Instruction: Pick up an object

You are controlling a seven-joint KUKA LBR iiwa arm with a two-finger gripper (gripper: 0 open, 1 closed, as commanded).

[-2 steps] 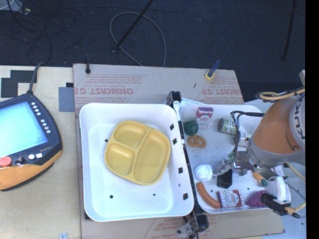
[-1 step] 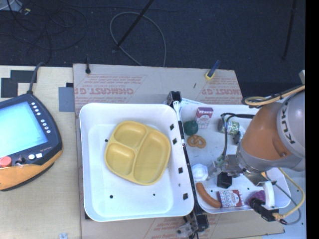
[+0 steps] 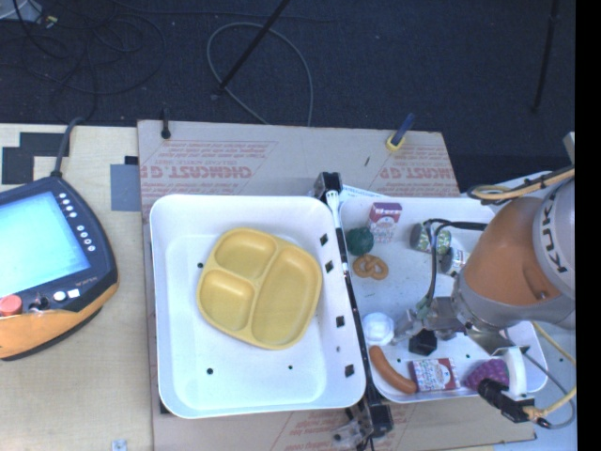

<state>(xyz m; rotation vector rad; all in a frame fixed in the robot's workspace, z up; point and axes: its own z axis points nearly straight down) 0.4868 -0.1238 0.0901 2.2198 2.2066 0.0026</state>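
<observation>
Orange-banded arm (image 3: 507,252) low over right bin (image 3: 451,216); fingers (image 3: 423,332) dark, blurred, grip state unreadable. White cap (image 3: 377,327) just left, sausage (image 3: 392,370) below-left, red packet (image 3: 433,375) directly below.

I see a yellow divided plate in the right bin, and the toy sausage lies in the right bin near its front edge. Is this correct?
Not quite. The camera view shows the yellow divided plate in the left bin, not the right one. The rest holds: the toy sausage lies in the right bin near its front edge.
</observation>
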